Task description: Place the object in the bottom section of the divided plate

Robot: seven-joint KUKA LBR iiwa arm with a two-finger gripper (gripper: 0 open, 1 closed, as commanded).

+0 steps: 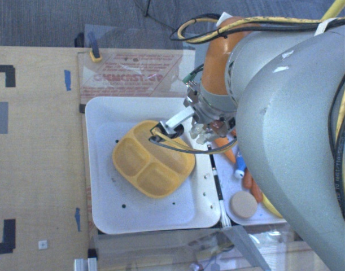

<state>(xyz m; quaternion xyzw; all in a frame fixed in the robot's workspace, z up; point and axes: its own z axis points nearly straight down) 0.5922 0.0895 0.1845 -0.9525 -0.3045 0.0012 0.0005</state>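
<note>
The gripper [205, 133] hangs just right of the yellow divided plate [152, 160] in the left bin [104, 208]; whether it carries any object I cannot tell; the plate's bottom section lies left and nearer.

My arm [291, 112] comes in from the right of the camera view, its broad grey link filling that side, with yellow and black cables looped over it. The orange band [217, 64] sits above my wrist, which bends downward. My gripper [203, 133] hangs below the wrist, with a white part jutting out to its left and thin cables curling under it
</note>
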